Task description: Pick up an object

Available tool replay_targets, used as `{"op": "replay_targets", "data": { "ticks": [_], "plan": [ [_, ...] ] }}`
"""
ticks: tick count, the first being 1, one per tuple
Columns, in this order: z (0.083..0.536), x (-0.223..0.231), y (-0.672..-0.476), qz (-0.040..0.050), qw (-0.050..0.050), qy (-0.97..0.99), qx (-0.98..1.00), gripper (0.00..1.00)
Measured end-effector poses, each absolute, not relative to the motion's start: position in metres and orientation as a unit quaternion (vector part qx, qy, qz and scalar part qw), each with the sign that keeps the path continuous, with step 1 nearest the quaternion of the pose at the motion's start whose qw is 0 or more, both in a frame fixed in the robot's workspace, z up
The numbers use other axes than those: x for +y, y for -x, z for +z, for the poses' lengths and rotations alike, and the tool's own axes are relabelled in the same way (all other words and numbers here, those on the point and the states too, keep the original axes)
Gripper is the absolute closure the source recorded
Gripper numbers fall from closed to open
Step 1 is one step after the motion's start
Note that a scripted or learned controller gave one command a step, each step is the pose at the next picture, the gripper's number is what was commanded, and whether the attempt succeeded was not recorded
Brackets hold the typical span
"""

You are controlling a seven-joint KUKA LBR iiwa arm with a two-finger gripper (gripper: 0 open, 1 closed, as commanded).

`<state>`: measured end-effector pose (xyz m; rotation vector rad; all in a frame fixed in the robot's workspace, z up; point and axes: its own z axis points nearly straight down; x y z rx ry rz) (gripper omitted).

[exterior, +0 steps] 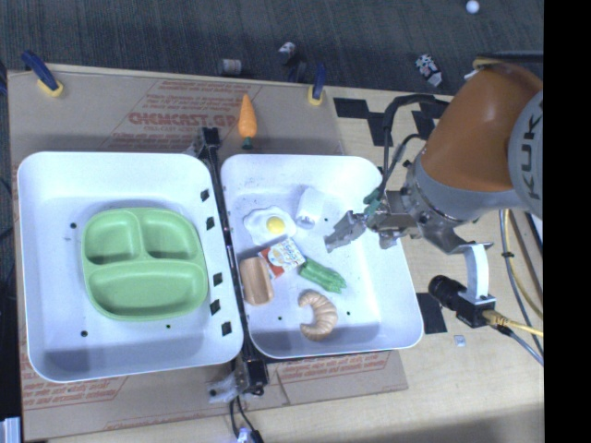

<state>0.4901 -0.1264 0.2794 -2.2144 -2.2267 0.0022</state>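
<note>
The right bin [392, 289] holds several toy foods: a fried egg [267, 221], a white cup on its side [311, 206], a red and white packet [284, 254], a green pod [321, 275], a croissant [319, 314] and a brown bun [256, 280]. My gripper [340, 231] hangs over the right half of this bin, to the right of the egg and just above the green pod. Its fingers look open, with nothing between them.
The left bin [46, 192] holds a green divided plate [143, 261]. An orange carrot [247, 118] lies on the cardboard behind the bins. Blue clamps [42, 72] grip the cardboard's far edge. My arm [476, 155] reaches over the right bin's right rim.
</note>
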Motion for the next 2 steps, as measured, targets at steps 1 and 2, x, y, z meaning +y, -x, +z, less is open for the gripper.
{"op": "replay_targets", "data": {
  "ticks": [1,2],
  "plan": [
    [0.279,-0.126,-0.490,0.0007,0.001,0.705,-0.709,0.00],
    [0.128,-0.171,-0.517,0.0022,0.003,0.705,-0.709,0.00]
  ]
}}
